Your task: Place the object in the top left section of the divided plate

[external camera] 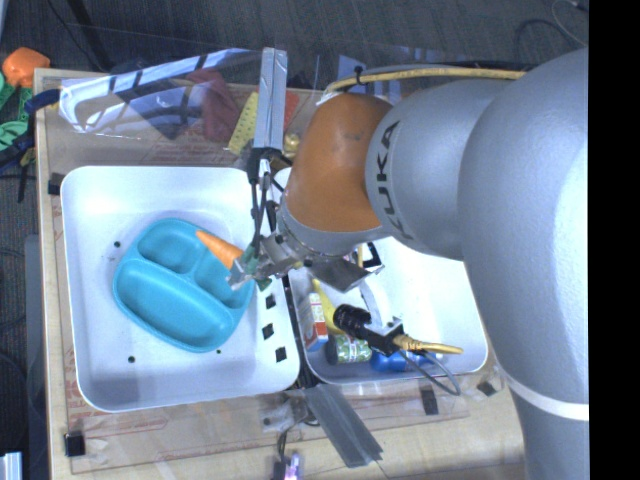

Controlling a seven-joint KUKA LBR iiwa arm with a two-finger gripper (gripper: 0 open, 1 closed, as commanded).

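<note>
In the camera view, the arm [450, 158] is seen reaching in from the right, its orange band over the divide between the two white bins, and the gripper [248, 266] is brought down at the right edge of the blue divided plate [165, 303], which lies in the left bin [90, 368]. An orange carrot-shaped object [218, 245] is seen lying at a slant over the plate's upper right part, its thicker end toward the gripper and its pointed tip toward the plate's middle ridge. The object's near end is met by the fingertips, and the jaws appear to be closed on it, though the contact itself is small and partly hidden by the wrist. The object is judged to be a light, rigid plastic toy with a smooth, tapered surface, so a slip toward the thin end is to be expected if it is pinched on the taper; a hold across the thick end, or just behind it, is judged to be the safer one. Little force is thought to be needed, and breakage is not a concern. The top left section of the plate is seen bare, well apart from the gripper. In the right bin [455, 313], a few small items, among them a yellow tube [318, 313] and a green-and-blue piece [352, 350], are left lying near the near wall.
</note>
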